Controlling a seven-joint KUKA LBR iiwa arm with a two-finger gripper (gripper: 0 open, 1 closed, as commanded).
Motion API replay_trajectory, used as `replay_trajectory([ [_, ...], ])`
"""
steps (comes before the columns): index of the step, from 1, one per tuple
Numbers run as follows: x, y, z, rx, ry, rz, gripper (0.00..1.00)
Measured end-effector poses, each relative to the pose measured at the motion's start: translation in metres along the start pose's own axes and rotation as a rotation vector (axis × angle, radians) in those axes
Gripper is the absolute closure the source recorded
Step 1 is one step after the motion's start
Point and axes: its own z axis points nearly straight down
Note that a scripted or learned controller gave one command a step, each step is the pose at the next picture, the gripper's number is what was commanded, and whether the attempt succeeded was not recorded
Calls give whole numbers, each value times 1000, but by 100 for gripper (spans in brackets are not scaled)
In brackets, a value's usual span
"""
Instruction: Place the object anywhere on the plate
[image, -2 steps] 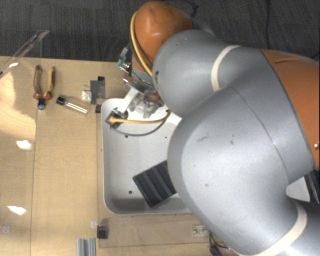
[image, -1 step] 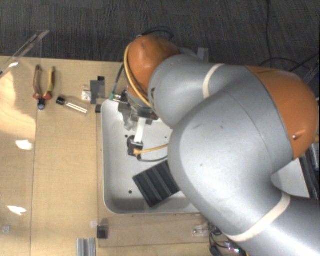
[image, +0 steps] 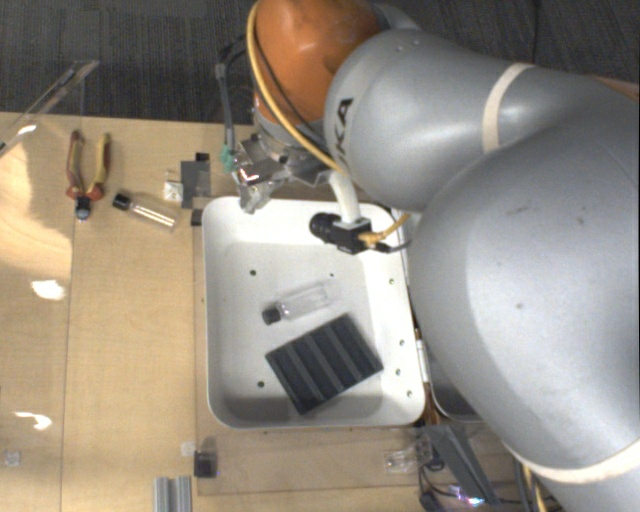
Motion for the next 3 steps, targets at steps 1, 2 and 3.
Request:
replay_trajectory([
  [1, 2, -55, 132, 0, 2, -103, 100],
  [2, -15, -32, 60, -1, 0, -386, 100],
  [3, -6, -7, -4, -1, 0, -556, 100],
])
